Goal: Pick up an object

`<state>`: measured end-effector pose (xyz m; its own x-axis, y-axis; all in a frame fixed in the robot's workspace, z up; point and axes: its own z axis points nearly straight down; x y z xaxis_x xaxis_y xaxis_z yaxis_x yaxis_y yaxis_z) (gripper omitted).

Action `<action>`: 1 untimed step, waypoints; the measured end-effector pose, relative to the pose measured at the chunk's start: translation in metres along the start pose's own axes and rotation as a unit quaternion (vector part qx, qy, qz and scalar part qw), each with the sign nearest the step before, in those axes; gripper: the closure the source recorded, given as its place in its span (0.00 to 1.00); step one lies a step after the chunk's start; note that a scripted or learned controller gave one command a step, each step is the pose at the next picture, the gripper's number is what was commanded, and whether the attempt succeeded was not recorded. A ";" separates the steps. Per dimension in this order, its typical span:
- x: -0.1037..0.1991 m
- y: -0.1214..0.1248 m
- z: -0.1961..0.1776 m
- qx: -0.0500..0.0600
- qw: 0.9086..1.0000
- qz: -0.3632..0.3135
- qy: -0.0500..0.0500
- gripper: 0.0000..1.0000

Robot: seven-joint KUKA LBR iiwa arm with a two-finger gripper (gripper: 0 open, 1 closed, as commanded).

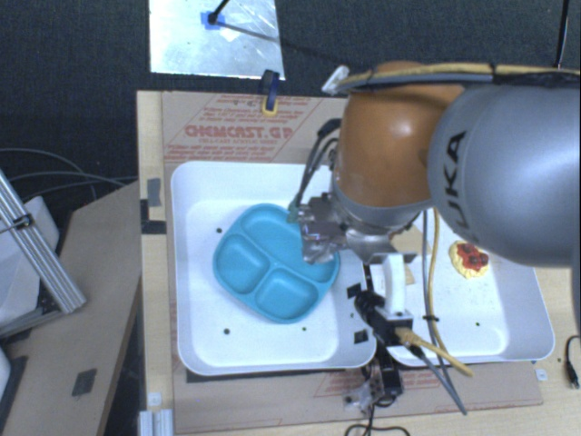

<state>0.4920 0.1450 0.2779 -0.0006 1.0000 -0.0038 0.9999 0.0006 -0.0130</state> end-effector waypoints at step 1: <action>0.002 -0.006 -0.088 -0.011 1.000 -0.002 0.004 1.00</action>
<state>0.4870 0.1470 0.3663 -0.0044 1.0000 0.0033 1.0000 0.0044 0.0088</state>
